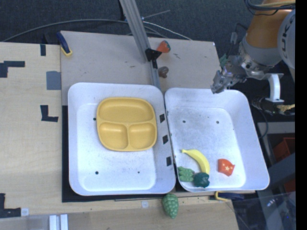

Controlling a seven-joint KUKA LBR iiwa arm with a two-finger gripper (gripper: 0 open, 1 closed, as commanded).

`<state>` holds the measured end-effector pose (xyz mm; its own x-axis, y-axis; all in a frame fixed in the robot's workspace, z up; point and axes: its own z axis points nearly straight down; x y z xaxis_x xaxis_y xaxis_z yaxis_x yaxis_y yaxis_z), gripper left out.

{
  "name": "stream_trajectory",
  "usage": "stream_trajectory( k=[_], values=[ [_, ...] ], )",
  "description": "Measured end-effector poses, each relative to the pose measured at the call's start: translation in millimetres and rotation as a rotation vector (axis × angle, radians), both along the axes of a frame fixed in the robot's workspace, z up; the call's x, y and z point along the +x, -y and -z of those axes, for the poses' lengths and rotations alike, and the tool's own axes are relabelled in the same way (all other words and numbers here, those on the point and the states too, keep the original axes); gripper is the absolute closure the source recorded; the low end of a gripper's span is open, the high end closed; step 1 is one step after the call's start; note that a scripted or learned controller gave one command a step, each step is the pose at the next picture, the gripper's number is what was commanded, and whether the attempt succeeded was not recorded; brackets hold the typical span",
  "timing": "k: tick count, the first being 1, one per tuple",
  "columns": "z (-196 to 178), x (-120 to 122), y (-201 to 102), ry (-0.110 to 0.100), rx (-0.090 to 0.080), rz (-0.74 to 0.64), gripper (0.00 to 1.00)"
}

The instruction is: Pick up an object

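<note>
Above the right bin's [249, 128] far rim, gripper [217, 88], finger spread unclear, nothing visibly held.

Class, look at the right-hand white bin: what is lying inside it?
Inside the right bin lie a banana, a small red toy and green broccoli-like pieces, all near its front edge. Whatever is beneath those items is covered and cannot be judged.

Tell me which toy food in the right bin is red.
The strawberry-like piece, right of the yellow banana. The other two are green.
</note>
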<state>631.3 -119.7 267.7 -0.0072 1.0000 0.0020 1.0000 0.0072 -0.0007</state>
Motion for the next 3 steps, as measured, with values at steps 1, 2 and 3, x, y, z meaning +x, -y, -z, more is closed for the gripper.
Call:
stream_trajectory(
  k=[1,2,3],
  values=[
    [-1,0,-55,-0.001,0.000,0.000,1.00],
    [21,3,-106,-0.003,-0.001,0.001,1.00],
    [22,8,-151,-0.001,-0.001,0.001,1.00]
  ],
)
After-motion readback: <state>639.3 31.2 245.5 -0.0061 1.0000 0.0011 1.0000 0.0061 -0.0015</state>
